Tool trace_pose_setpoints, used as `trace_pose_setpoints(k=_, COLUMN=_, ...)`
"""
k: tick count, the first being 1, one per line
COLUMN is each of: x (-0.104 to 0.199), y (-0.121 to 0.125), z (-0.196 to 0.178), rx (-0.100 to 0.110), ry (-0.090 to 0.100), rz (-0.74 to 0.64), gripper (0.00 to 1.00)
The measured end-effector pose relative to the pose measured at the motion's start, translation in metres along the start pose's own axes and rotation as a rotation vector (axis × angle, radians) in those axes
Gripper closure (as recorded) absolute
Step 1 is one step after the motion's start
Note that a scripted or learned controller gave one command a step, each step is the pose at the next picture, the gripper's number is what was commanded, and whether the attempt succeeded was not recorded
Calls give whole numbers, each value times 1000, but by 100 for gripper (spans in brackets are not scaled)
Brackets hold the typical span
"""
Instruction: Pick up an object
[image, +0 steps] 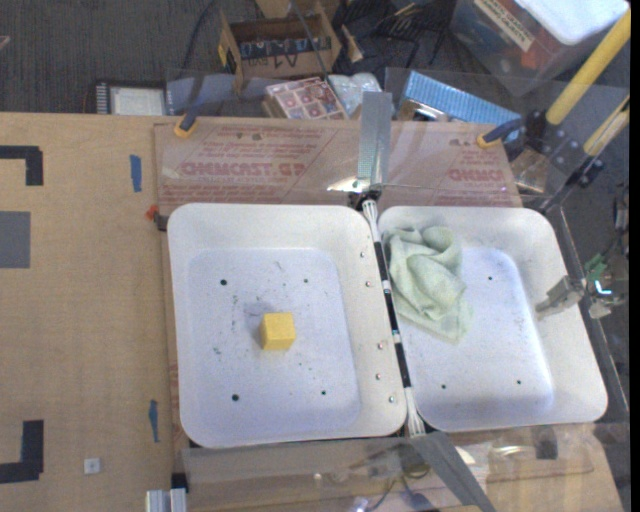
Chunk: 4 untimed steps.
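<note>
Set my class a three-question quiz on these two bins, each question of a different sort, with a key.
1. True or false: the yellow block lies in the right bin.
2. What lies against the right bin's left wall?
A. a crumpled pale green cloth
B. a red ball
C. a metal spoon
3. Fill in: the block rests near the ___ of the left bin.

Key: 1 false; 2 A; 3 middle.

Red print, mirror-reversed, on clear sheet (300, 165) lying behind both bins, upper centre of frame; looks approx. like "CHEMCAST", not sure. Same red print repeats at sheet's right end, upper right. Other labels in the clutter along the top too small to read.
</note>
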<state>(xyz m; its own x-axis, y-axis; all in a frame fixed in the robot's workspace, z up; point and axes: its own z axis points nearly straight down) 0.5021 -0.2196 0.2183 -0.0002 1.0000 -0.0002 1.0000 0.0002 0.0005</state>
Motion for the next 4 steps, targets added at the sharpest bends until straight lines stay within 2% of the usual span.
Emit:
trace_pose_setpoints(k=1, x=5, y=56, z=-3, rx=-4, ry=-3, rz=-447, gripper=0)
trace_pose_setpoints(k=2, x=81, y=-22, z=131, rx=-4, ry=-1, rz=-668, gripper=0)
trace_pose_setpoints(k=3, x=80, y=-19, z=120, rx=-12, ry=-7, rz=-667, gripper=100)
trace_pose_setpoints(k=4, x=66, y=-20, z=130, rx=-8, ry=-2, rz=-969, gripper=100)
